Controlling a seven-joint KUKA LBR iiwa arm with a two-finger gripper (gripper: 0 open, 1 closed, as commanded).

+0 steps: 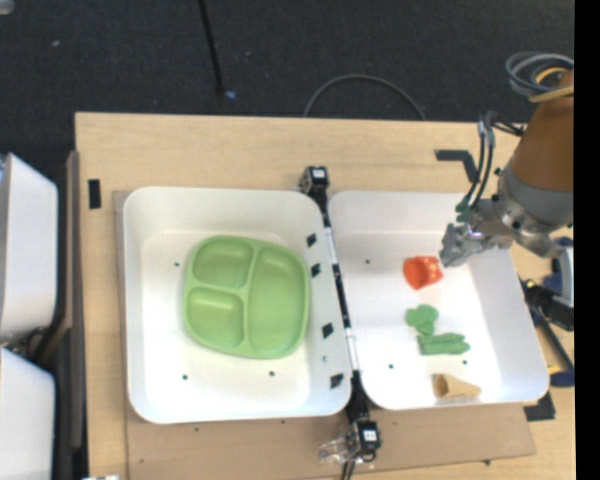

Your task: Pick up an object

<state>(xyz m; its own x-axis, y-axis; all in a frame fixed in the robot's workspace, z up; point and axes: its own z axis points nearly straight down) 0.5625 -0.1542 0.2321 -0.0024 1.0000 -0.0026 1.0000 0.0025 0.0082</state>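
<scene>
A black clip is sitting at the near end of the seam where the two bins meet, well below and to the left of the red piece. The red piece is lying on the floor of the right bin, in its upper middle part. The gripper is hanging just up and to the right of the red piece, its tip sitting close beside the piece's upper right corner; whether the two are touching cannot be told. The red piece is lying outside the gripper, not within its grasp. How wide the grip is set cannot be told from this slant.

A small green lump is resting near and below the red piece, and a longer green piece is lying just beyond that, lower still. A tan wedge is lying farther below the red piece, close to the bin's near wall. Well to the left of the red piece, a green divided plate is lying flat in the left bin. The arm is reaching in above and to the right of the red piece.
</scene>
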